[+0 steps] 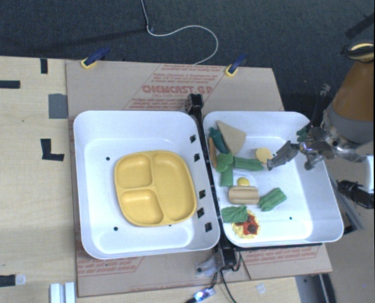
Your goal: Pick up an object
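The right bin holds several toy foods: a tan wedge, a small yellow round piece, a long green piece, a tan bun, a green pod and a red-and-yellow piece. My gripper hangs over the right side of this bin, just right of the yellow round piece. It is open, and nothing sits between its fingers. One dark finger points down-left toward the long green piece.
The left bin holds a yellow divided plate. A black clip sits where the two bins meet at the back. A white cable loops over the dark floor behind the bench.
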You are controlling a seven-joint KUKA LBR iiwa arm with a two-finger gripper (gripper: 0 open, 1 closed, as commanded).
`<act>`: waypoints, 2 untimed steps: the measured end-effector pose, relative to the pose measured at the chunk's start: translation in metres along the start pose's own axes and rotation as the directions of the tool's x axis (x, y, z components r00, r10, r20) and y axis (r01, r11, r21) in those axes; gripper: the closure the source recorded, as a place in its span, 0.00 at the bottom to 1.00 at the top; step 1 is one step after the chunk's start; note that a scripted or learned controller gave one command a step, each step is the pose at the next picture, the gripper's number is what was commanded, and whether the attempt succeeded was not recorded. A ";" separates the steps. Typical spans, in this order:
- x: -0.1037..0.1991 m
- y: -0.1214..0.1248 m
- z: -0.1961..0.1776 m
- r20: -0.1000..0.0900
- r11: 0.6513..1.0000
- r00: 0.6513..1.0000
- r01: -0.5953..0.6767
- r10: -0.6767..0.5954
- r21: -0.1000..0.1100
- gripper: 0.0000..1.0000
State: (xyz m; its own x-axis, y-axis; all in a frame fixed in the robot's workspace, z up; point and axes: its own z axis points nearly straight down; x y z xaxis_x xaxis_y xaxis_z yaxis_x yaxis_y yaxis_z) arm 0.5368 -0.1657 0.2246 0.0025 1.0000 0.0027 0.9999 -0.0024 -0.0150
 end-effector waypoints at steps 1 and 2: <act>0.000 0.003 -0.007 0.002 1.000 1.000 0.003 -0.003 -0.013 0.00; 0.010 0.006 0.050 0.002 1.000 1.000 0.004 -0.004 -0.008 0.00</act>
State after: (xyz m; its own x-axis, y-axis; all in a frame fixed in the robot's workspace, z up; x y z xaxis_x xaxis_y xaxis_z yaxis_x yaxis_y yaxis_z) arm 0.5422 -0.1552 0.1745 -0.0015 1.0000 0.0011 1.0000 0.0015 -0.0066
